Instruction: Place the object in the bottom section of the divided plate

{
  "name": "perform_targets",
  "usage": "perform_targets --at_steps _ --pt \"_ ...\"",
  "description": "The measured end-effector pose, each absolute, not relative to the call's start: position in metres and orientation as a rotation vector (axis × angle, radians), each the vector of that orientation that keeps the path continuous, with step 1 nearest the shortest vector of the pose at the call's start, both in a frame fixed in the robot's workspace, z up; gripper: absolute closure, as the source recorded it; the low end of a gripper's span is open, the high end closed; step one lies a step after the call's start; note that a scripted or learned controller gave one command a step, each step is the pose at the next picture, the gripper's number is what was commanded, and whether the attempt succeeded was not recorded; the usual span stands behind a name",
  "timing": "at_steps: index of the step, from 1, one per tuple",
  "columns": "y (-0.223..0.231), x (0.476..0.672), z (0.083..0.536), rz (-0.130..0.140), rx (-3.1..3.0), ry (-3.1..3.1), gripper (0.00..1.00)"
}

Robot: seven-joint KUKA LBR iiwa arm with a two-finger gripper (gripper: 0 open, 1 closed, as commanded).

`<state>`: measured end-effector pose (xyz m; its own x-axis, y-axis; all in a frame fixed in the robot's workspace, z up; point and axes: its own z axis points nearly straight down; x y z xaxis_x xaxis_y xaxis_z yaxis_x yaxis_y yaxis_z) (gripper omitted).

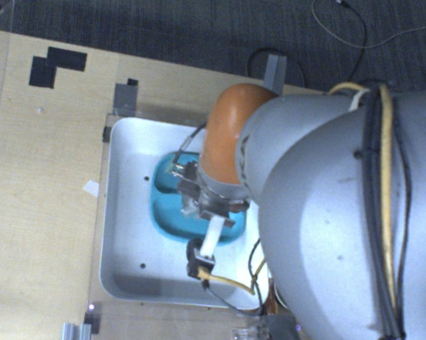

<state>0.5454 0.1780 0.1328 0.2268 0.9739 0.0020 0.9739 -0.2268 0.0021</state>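
Observation:
A blue divided plate [162,211] lies in the middle of the white bin [125,216]. The arm's wrist covers the plate's right half and its dividers. My gripper [189,191] hangs low over the plate, near its upper middle, under the orange band [229,132]. A small dark greenish shape [172,169] shows on the plate's upper left part, right beside the gripper; what it is and whether the gripper touches it stay unclear. The wrist hides what lies directly under the gripper.
The big grey arm [346,222] fills the right side and hides the second bin. Bare bin floor [126,267] lies left of and below the plate. Black markers [55,65] sit on the wooden bench at the upper left.

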Motion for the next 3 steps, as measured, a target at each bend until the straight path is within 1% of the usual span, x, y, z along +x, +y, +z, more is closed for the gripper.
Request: perform_targets --at_steps 1,2,3 --pt "0.207 0.534 0.271 0.007 2.406 2.018 1.00" --pt "0.235 0.490 0.224 0.002 2.299 2.141 1.00" --pt "0.169 0.505 0.195 0.003 2.236 2.205 1.00"
